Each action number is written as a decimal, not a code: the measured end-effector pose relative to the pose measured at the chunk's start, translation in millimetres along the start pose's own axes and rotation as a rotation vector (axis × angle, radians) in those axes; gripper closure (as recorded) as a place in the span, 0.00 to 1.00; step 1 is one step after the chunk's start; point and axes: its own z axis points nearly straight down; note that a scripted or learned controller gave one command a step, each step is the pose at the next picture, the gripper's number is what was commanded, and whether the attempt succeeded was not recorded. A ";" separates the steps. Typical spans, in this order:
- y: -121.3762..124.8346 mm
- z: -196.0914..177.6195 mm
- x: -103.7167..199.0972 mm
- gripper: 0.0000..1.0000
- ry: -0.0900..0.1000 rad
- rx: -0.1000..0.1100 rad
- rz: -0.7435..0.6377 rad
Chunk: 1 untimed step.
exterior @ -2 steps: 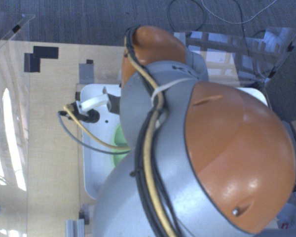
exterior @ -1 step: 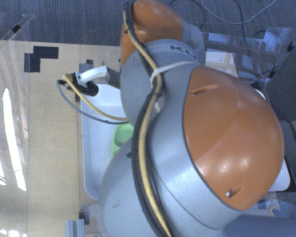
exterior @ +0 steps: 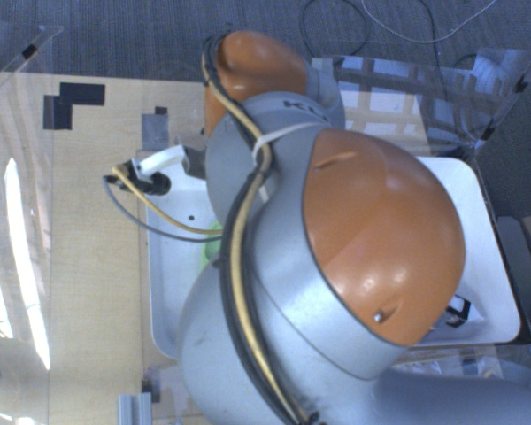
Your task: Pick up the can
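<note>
My arm (exterior: 336, 264) hung over the white bin (exterior: 164, 273), covering most of it. How my jaws stood I could not tell, nor where the can lay.

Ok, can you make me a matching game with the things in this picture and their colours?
Things:
1. Big round cap on the robot arm
2. Bin
3. Bench top
4. Hose along the arm

Colours:
A. white
B. pale wood
C. yellow
D. orange

Pairs: 1-D, 2-A, 3-B, 4-C
</note>
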 end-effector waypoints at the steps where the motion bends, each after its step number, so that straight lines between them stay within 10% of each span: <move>1: 7.8 -18.7 28.2 1.00 0.001 0.000 -0.405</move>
